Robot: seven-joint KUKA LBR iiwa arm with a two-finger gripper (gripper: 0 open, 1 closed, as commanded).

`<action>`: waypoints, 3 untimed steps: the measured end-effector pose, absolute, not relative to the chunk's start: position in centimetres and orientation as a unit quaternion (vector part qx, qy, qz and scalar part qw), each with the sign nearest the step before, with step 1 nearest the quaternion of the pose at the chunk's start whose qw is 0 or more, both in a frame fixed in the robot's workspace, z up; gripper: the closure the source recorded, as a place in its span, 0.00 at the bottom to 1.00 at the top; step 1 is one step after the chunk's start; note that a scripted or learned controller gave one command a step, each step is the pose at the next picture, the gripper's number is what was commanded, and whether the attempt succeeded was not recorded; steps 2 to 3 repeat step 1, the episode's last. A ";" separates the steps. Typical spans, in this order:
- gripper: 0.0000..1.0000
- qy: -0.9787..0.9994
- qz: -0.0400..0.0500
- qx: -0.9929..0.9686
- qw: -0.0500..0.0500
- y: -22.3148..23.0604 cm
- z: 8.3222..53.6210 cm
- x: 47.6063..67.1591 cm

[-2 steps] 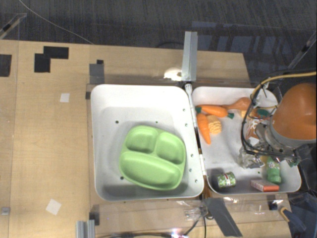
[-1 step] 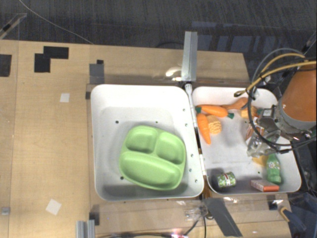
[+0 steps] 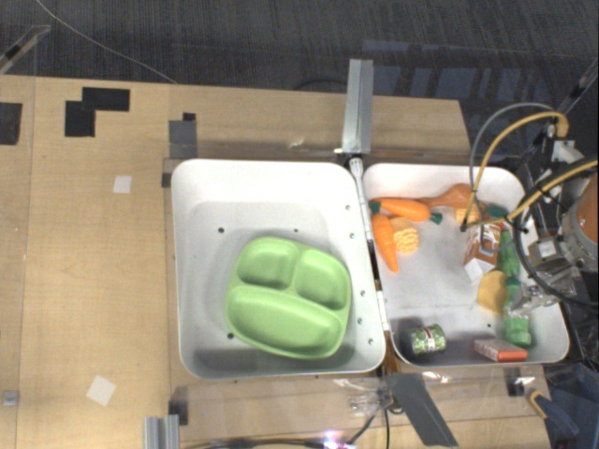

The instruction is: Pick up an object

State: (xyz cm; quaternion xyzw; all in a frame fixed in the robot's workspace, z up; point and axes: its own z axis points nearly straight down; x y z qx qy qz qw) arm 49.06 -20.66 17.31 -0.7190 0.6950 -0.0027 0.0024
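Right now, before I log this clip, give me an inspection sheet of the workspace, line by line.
Surface: wooden bench bearing two white bins side by side.
Job's things: right bin holds two toy carrots, a corn piece, a green can on its side, a yellow piece, green pieces, a red flat item.
Clutter: green divided plate in the left bin.
Grippers: gripper low at the right bin's right side; fingers not discernible.
Cables: yellow and black loops by the arm; thin wire on the floor.
Surroundings: dark carpet.
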 end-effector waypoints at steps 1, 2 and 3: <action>1.00 0.728 -0.003 -0.685 0.004 -15.3 22.7 52.0; 1.00 0.728 -0.003 -0.685 0.004 -15.3 22.7 52.0; 1.00 0.728 -0.003 -0.685 0.004 -15.3 22.7 52.0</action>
